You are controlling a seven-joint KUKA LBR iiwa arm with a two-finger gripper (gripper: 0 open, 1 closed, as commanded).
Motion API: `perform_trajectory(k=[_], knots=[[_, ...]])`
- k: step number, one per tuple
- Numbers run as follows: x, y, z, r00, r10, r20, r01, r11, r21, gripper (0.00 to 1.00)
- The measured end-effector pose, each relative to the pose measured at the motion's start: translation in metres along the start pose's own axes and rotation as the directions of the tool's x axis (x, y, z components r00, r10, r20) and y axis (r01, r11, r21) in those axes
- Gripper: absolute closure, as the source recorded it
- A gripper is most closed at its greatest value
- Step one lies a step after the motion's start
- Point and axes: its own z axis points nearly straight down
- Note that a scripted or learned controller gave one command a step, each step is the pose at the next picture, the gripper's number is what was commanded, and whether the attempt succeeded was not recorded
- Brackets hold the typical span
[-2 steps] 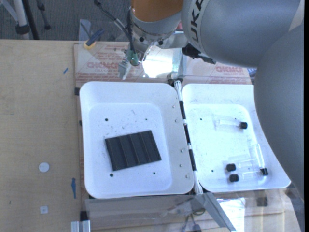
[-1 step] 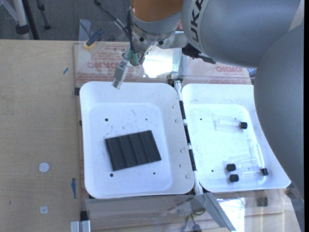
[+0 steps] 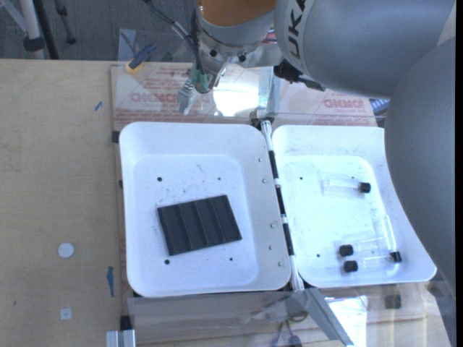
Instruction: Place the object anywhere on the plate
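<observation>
Hovering beyond the bins' far edge, the two-finger gripper (image 3: 194, 92), state unclear, sits well apart from the clear black-capped plastic vials (image 3: 346, 186) lying in the right white bin (image 3: 289, 147); the dark ribbed rectangular plate (image 3: 199, 224) rests in the left white bin (image 3: 137, 143)

bench: pale wood top (image 3: 51, 157) — small round white disc (image 3: 66, 250) near its left edge | floor: grey carpet (image 3: 94, 9) beyond | far left: stand legs (image 3: 32, 20) — white

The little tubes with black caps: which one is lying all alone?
The tube at the far end of the right bin, cap pointing right. The other tubes lie bunched together at the bin's near right corner.
</observation>
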Motion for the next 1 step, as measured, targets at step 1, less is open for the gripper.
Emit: perform_trajectory(k=[1], knots=[[0.0129,0.0044,0.0547,1.0,-0.006,-0.001,0.006,1.0,0.003,1.0]])
